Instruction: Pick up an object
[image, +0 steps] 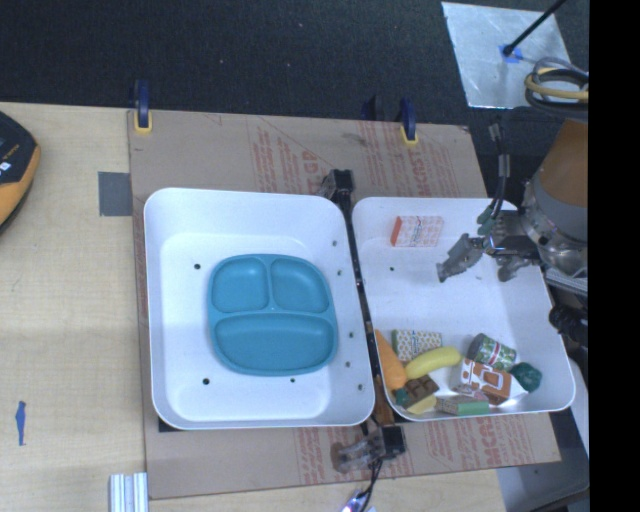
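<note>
Camera view: arm enters from the right, its pincer (478, 257) hanging over the right bin (430, 290), fingers slightly spread and holding nothing. A small orange-and-white packet (416, 231) lies flat near that bin's far wall, left of the pincer.

**White bins, one blue plate, a bright heap**

Both bins are plain white: the left bin (170, 300) and the right bin (420, 280). In the left one lies a divided plate (272, 312) of solid turquoise blue. The right one has a small box (416, 231) printed orange on white, a yellow banana (432, 361), an orange carrot (390, 360) and a green can (491, 351). The claw (478, 256) is dull grey metal. The table (60, 330) is pale wood under brown cardboard (250, 150) with faded red lettering.
</note>
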